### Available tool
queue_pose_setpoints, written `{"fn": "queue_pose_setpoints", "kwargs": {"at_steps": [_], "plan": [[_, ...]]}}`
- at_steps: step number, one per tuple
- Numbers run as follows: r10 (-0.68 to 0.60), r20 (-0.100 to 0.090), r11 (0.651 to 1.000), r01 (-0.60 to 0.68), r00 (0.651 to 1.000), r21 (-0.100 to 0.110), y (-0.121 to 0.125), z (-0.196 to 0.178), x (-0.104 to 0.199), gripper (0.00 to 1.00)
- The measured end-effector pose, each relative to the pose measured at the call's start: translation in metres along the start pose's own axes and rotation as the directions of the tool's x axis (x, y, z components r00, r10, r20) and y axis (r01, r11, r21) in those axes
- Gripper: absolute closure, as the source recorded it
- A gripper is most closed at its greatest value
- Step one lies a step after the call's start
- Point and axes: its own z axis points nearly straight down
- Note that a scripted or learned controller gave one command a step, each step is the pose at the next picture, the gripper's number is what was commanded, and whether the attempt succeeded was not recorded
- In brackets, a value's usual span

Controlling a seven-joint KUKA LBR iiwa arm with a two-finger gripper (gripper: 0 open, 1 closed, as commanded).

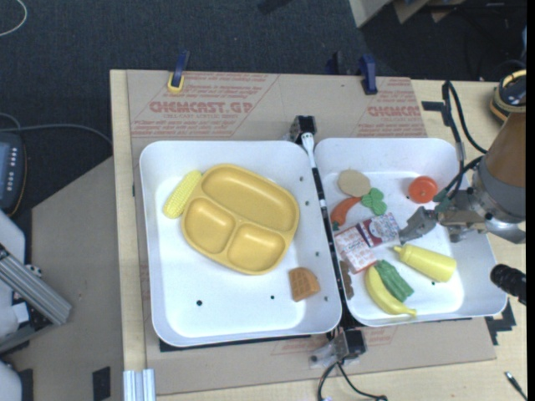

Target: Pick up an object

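Two-finger gripper (418, 224) hangs low in the right white bin (435, 150), finger state indeterminate. Nearest candidate: yellow plastic squeeze bottle (428, 261), toward the front edge. Recommend centring squarely above it before closing.

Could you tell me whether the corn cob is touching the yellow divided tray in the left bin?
Touching. In the camera view, the corn cob lies right against the upper-left rim of the yellow divided tray, with no white bin floor visible between them.

The arm (508, 174) is running off the picture's right edge; the hand (415, 225) is blurring near the worktop's right edge, its fingers indistinguishable.
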Motion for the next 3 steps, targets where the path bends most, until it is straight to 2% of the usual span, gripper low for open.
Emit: {"fn": "queue_pose_setpoints", "kwargs": {"at_steps": [1,2,3], "plan": [[-0.003,0.002,1.0,0.003,1.0,-0.013,0.003,-0.006,0.0,0.0],[-0.002,0.0,1.0,0.002,1.0,-0.007,0.004,0.046,-0.01,0.0],[-0.003,0.0,1.0,0.003,1.0,-0.009,-0.001,0.103,-0.002,0.0]]}}
